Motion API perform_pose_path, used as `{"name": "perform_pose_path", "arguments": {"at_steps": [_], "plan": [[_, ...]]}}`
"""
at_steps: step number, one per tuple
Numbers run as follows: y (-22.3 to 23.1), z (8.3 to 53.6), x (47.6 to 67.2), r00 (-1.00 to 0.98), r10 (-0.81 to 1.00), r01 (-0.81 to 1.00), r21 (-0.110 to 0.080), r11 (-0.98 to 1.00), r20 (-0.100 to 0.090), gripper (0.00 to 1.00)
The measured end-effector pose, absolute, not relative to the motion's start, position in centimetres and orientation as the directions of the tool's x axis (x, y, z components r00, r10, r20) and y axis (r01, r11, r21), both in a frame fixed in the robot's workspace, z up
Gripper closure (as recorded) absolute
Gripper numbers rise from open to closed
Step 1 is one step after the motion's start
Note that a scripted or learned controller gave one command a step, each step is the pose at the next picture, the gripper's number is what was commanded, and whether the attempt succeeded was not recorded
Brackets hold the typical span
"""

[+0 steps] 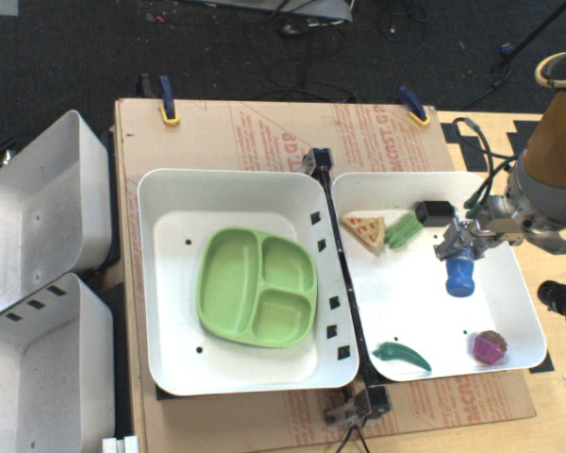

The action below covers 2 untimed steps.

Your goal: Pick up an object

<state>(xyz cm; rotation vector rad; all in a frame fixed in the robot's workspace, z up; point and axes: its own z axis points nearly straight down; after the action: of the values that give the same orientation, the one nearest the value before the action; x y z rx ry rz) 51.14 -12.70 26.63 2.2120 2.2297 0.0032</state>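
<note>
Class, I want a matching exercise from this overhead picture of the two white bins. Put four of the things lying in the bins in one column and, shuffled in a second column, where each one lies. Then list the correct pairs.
Things:
1. green divided plate
2. purple object
3. pizza slice toy
4. dark green pepper

Places:
A. near edge of the right bin, towards its left
B. far left part of the right bin
C. middle of the left bin
D. near right corner of the right bin

Pairs: 1-C, 2-D, 3-B, 4-A
</note>
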Motion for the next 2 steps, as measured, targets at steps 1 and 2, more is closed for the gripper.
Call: {"name": "perform_pose_path", "arguments": {"at_steps": [1, 2], "plan": [[-7.9, 25.3, 53.4, -0.008, 1.0, 1.0, 0.0, 0.008, 0.001, 1.0], [-3.5, 23.9, 54.8, -0.006, 1.0, 1.0, -0.001, 0.006, 0.0, 1.0]]}}
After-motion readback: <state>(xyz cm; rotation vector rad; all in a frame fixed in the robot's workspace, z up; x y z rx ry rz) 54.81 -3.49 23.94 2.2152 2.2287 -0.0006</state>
